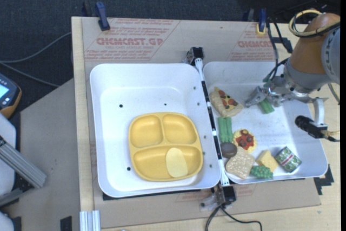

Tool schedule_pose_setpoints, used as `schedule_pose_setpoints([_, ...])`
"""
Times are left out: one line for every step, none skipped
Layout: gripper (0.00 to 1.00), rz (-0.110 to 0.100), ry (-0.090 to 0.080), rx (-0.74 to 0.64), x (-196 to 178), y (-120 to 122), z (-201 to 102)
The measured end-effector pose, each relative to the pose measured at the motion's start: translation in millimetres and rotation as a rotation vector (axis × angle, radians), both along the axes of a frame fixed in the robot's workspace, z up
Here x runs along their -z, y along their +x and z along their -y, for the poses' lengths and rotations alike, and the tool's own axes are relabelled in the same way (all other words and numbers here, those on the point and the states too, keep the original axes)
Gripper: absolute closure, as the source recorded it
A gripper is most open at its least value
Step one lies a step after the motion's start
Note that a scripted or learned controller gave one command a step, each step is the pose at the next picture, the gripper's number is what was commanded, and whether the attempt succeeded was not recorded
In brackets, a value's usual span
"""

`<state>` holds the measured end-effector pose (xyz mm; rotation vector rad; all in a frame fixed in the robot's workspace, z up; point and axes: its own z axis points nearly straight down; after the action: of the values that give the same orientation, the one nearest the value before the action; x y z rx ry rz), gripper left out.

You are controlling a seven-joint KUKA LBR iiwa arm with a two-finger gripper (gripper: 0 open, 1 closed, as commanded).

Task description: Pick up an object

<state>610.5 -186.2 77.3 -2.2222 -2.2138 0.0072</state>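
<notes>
The right bin (pixel 303 173) holds several toy foods: a pizza slice (pixel 226 102), a green stick (pixel 224 130), a round piece with red topping (pixel 245 139), a cracker (pixel 240 164), a yellow cheese wedge (pixel 266 159) and a small green can (pixel 287 159). My gripper (pixel 263 97) is low over the back of this bin, right of the pizza slice. A small green piece (pixel 266 107) lies right at its tip. Whether that piece is gripped or just lying under the gripper is hidden.
The left bin (pixel 108 89) contains a yellow divided plate (pixel 146 130) with a pale round disc (pixel 175 162) in its front compartment. A black clip (pixel 195 54) sits at the back between the bins. Blue clamps (pixel 101 14) hold the board's back edge.
</notes>
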Motion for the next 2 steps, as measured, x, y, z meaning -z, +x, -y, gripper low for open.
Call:
schedule_pose_setpoints([1.0,0.01,-0.002,-0.003,-18,3,-3])
schedule_pose_setpoints([1.0,-0.01,-0.002,-0.008,-6,43,-52])
